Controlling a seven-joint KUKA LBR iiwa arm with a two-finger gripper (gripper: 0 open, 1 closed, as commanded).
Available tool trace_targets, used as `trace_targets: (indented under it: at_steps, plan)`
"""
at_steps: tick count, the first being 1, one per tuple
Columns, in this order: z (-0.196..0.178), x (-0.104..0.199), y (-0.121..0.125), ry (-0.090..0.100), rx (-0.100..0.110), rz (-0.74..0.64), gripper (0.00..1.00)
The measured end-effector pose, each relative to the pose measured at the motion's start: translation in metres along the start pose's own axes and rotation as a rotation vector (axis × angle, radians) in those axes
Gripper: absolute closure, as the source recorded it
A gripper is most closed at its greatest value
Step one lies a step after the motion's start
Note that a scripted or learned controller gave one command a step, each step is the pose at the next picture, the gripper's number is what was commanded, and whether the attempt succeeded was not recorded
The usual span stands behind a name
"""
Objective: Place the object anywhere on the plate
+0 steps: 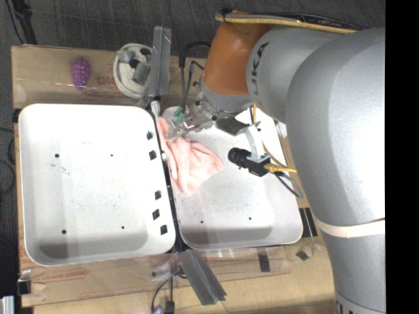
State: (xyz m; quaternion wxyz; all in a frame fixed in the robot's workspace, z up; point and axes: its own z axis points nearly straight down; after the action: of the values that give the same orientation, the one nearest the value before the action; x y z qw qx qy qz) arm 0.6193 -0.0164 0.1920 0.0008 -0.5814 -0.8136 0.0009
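Robotics lab test cell: large grey industrial arm with orange band (314, 110) over brown wooden bench (98, 277), two shallow white plastic bins (39, 175) clamped side by side, loose cables along bench's far edge.

A: Where is the arm (327, 110)?
B: It reaches in from the right, its grey bulk across the right side, orange band (229, 64) near the top.
A: And the gripper (178, 124)?
B: Low, at the wrist's left end, pointing left.
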Motion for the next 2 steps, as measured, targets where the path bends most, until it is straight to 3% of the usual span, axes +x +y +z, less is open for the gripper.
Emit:
trace_targets:
  at_steps: [1,2]
  plan:
    - [-0.04,0.001,0.0,0.0,0.0,-0.007,1.0]
    - [-0.034,0.06,0.009,0.001,0.002,-0.414,1.0]
